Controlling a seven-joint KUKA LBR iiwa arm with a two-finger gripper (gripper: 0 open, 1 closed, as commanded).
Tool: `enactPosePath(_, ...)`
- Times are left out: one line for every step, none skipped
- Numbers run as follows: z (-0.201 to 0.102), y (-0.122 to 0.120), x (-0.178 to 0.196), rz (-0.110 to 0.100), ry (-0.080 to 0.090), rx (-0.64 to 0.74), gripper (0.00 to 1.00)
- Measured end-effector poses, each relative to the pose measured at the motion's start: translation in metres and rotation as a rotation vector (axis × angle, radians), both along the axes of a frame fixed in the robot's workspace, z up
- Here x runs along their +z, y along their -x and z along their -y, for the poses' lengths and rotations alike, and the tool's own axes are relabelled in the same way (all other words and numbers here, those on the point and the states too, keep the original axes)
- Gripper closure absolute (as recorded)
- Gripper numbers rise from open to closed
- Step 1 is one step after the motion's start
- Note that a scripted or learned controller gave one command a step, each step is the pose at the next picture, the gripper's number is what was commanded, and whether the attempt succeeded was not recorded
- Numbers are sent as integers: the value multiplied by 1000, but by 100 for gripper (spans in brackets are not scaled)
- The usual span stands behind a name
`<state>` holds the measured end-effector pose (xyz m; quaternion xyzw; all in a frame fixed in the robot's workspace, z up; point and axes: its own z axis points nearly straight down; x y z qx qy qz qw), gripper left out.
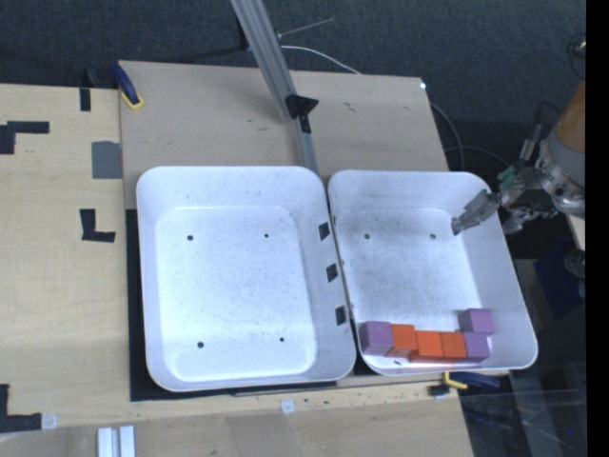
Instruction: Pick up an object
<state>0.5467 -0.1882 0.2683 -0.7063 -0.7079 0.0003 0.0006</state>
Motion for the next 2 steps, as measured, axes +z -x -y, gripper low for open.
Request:
enactPosePath(4,-56,-91,-6,0,1,0)
enactPosePath(3,-117,-107,2,1,2,0)
